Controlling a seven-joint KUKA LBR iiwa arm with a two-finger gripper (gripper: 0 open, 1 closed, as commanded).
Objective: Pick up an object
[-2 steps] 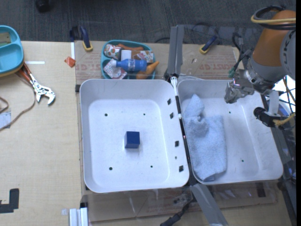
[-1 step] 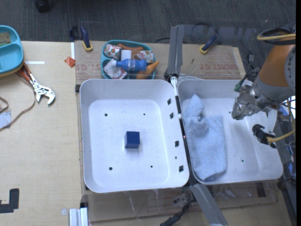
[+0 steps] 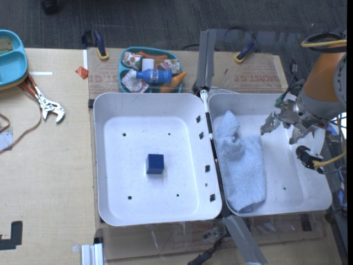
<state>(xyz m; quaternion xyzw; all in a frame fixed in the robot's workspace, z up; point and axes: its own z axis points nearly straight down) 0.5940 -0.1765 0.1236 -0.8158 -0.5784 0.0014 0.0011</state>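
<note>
A small blue cube sits near the middle of the left bin. In the right bin, a pale blue-grey cloth lies crumpled along the left side. My gripper hangs over the right bin's upper right part, just right of the cloth and apart from it. Its fingers are spread open with nothing between them. The orange band of the arm rises above it at the right edge.
A teal tub of packaged items stands behind the left bin. A wrench and a blue tray lie on the bench at far left. Clamps and a metal divider stand behind the bins.
</note>
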